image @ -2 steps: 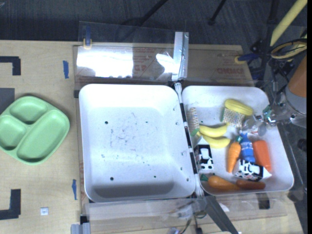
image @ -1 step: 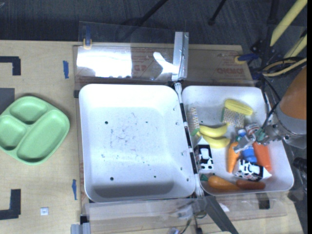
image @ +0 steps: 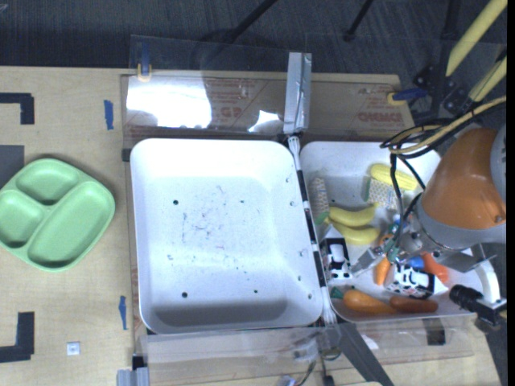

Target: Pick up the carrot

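Note:
The carrot point(image: 367, 300) is a smooth orange root lying flat along the near wall of the right bin point(image: 338, 161). Its tip points left, toward the bin's near left corner. My gripper point(image: 396, 253) hangs under the orange wrist band, low over the middle of the right bin. It is above and slightly right of the carrot, with a gap between them. The wrist and its cables hide much of the gripper.
The right bin also holds a banana point(image: 354, 218), a corn cob point(image: 392, 180), a dark red sausage-like piece point(image: 415, 304) next to the carrot, a small black and white item point(image: 336, 257) and small orange pieces. The left bin point(image: 217, 232) adjoins it. A green divided plate point(image: 53, 212) lies far left.

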{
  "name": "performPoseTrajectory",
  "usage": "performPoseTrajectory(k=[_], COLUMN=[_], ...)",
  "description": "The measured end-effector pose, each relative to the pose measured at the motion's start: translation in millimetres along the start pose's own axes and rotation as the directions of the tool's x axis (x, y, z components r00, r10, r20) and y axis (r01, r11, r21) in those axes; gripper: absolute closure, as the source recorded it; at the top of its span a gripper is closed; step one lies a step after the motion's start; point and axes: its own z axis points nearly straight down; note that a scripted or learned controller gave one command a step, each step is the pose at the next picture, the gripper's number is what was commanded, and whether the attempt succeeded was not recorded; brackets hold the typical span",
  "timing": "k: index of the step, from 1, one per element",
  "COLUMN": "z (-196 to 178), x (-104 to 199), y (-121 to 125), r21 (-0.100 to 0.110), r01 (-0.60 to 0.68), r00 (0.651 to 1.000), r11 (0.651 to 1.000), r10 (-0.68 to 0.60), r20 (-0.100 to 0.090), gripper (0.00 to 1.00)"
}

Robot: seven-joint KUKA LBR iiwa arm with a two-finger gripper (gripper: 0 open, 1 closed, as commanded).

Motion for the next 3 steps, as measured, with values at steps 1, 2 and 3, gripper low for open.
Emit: performPoseTrajectory(k=[1,2,3], z=[39,40,31], x=[-46,-85,-118], y=[-14,46,122], r21=[-0.003,-0.002,0.055], r01=[0.216,-0.335,-0.273], r00=[0.976,0.942,0.961], r11=[0.976,0.942,0.960], r10=[-0.216,0.335,0.275], r20=[0.003,-0.004,-0.027], gripper=[0.00,0.00,0.00])
